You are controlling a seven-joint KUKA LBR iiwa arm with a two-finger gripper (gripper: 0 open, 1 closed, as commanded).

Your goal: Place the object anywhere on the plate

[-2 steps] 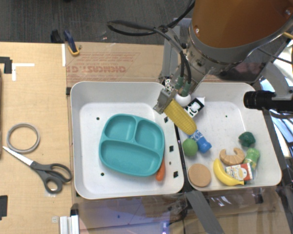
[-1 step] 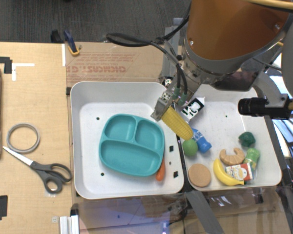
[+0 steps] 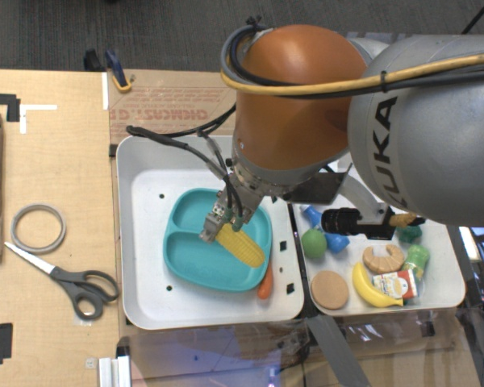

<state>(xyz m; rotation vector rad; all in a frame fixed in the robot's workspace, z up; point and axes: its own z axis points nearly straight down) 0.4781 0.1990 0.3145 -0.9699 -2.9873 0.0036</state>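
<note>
Camera view looks down on the corn cob (image 3: 242, 247), a yellow ear with rows of kernels visible along its length, lying at a slant across the teal plate (image 3: 195, 258). Its lower right end reaches toward the plate's right rim, and its upper left end sits right at the gripper (image 3: 220, 226). The fingers come down onto that upper end, but the tips are small and dark against the cob, so I cannot tell whether they are closed on it or merely touching it. The plate is a divided one with raised ridges, and it rests in the left white bin (image 3: 145, 297). A small orange carrot (image 3: 264, 284) lies just off the plate's lower right edge, partly tucked under the rim. The arm (image 3: 363, 111) with its broad orange band covers the upper part of both bins, hiding the far end of the right white bin (image 3: 444, 297). There, a banana (image 3: 373, 290), a green round fruit (image 3: 313, 243), a tan disc (image 3: 330, 289) and a few other toy foods crowd together, some too overlapped to identify. On the surface to the left lie scissors (image 3: 68, 280) and a roll of tape (image 3: 38, 226).
</note>
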